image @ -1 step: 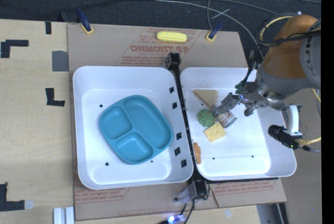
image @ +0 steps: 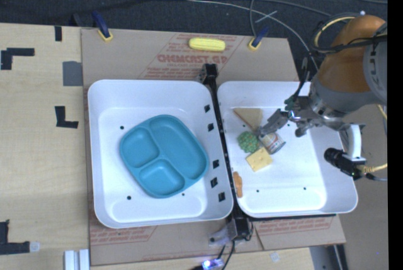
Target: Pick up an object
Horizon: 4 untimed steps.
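In the right bin (image: pixel 315 193) lie several small items: a tan wedge (image: pixel 249 116), a green broccoli piece (image: pixel 249 141), a yellow cheese block (image: pixel 259 160), a small can (image: pixel 274 143) and an orange carrot piece (image: pixel 238 183) by the left wall. My gripper (image: pixel 271 124) reaches in from the right and hangs low over the can, just right of the broccoli. Its fingers (image: pixel 278 117) point down-left toward these items. Nothing shows clearly between them.
The left bin (image: pixel 104 105) holds a blue divided plate (image: pixel 164 155). A yellow corn cob (image: pixel 206 44) lies on the cardboard behind the bins. Cables run across the back and around the arm (image: pixel 349 67) at the right.
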### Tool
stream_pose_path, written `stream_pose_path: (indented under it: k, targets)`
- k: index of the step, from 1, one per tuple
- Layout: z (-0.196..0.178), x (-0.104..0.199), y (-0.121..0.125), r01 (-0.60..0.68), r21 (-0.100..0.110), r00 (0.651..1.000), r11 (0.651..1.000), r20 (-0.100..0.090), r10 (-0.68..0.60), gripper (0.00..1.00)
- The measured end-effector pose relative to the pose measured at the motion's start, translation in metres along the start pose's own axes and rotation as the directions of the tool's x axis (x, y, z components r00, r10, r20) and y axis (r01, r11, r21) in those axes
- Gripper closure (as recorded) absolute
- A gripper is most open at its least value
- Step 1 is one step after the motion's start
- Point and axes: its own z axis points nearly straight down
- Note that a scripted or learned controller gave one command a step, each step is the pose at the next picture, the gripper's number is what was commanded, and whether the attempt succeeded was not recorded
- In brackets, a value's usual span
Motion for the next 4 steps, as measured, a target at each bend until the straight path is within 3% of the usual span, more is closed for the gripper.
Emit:
stream_pose_path:
  k: [2, 3, 4]
  targets:
    - [0.106, -0.006, -0.01, -0.001, 0.003, 1.0, 1.0, 0.001, 0.001, 0.0]
    - [0.089, -0.006, -0.006, 0.0, -0.008, 1.0, 1.0, 0.003, 0.0, 1.0]
    - [0.047, -0.009, -0.006, 0.0, -0.004, 1.0, 1.0, 0.001, 0.0, 1.0]
